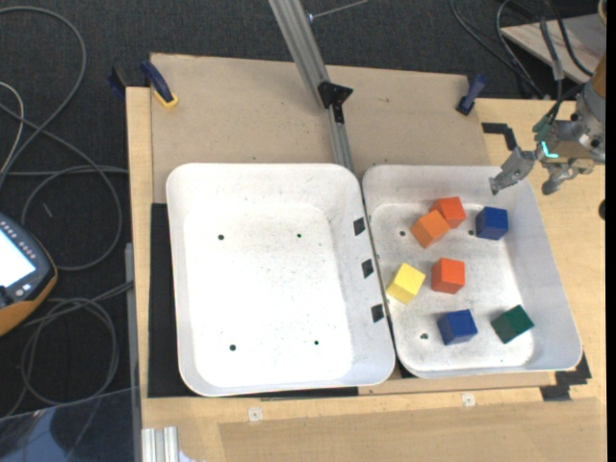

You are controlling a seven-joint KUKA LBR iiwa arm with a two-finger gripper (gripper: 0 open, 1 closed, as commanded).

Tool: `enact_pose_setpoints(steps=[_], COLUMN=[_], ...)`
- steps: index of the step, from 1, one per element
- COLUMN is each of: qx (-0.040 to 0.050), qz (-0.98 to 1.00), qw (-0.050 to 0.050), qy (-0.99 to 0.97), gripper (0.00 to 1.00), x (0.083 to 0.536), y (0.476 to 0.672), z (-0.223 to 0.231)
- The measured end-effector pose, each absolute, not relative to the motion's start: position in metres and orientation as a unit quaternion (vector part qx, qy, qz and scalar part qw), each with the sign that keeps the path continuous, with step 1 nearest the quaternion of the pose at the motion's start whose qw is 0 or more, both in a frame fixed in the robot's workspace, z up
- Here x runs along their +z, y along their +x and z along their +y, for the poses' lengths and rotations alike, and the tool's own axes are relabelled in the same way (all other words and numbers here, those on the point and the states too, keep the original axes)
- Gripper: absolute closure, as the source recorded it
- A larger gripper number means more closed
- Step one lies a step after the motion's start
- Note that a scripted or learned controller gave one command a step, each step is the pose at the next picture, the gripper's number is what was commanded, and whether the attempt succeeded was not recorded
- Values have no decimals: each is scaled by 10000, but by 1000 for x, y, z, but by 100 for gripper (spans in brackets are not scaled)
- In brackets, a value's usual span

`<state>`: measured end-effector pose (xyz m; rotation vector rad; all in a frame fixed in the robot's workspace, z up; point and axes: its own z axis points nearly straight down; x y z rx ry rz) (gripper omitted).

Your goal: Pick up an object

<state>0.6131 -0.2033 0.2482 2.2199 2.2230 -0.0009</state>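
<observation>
Blocks, seven of them, all sit in the right bin (pixel 549 287): two orange blocks (pixel 448 210) (pixel 430 227) touching near its far edge, blue block (pixel 492 222) just beside them toward the right, yellow block (pixel 406 282) near the left wall, red-orange block (pixel 448 274) mid-bin, second blue block (pixel 456 326) and dark green block (pixel 512 323) near the front edge. Table (pixel 241 104) is light wood board, blue clamps (pixel 159 83) (pixel 471 94) at far corners, a metal pole (pixel 306 61) slanting in from far side. Dark floor with loose cables (pixel 58 162) around; a handheld pendant (pixel 19 268) at left. Left bin (pixel 192 200) is white with speckles. Claw (pixel 527 173) hovers over right bin's far right corner, fingers spread apart, grasping nothing.
</observation>
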Motion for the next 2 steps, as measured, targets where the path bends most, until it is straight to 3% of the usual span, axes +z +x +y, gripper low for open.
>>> enact_pose_setpoints(steps=[2], qx=[-12], qz=[7071], qw=[-16], qy=[7071], gripper=[0], x=[123], y=[610], z=[-206])
